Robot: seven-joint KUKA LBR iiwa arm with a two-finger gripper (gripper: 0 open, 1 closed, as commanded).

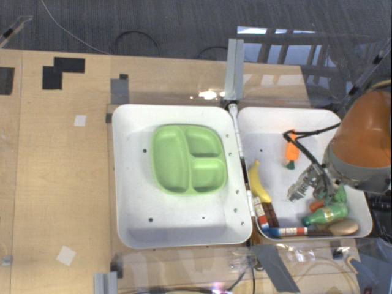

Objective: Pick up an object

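My gripper [302,187] hangs low in the right bin [269,122], its metal fingers over the bin floor left of a green bottle [326,214]. Nothing shows between the fingers. A yellow banana [259,183] lies along the bin's left side. An orange carrot-like toy [291,154] sits above the gripper. Against the front wall lie a marker-like stick [288,231] and a tan oval object [343,228]. The arm's orange band [367,130] covers the bin's right part.
The left bin [131,219] holds a green divided plate [187,158]. A metal post [234,72] stands behind the seam between the bins. Cables run across the right bin to the gripper. Wooden bench surface lies to the left.
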